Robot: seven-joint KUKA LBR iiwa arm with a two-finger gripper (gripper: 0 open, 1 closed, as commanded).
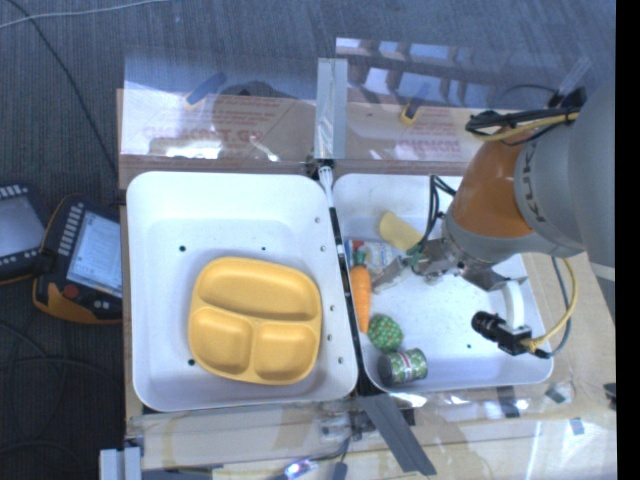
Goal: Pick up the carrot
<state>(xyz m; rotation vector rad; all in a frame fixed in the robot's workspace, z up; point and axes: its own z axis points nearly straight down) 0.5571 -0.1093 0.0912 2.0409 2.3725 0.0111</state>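
Carrot (360,290) is seen lying against the left wall of the right bin (520,368), long axis running up and down the view. The gripper (395,266) is poised just to its right; the jaws' spread cannot be told.

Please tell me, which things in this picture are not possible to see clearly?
- Gripper: small and blurred in the camera view; its grip state is unreadable.
- Item above the carrot: too blurred to identify.
- Right bin floor: partly covered by the arm.
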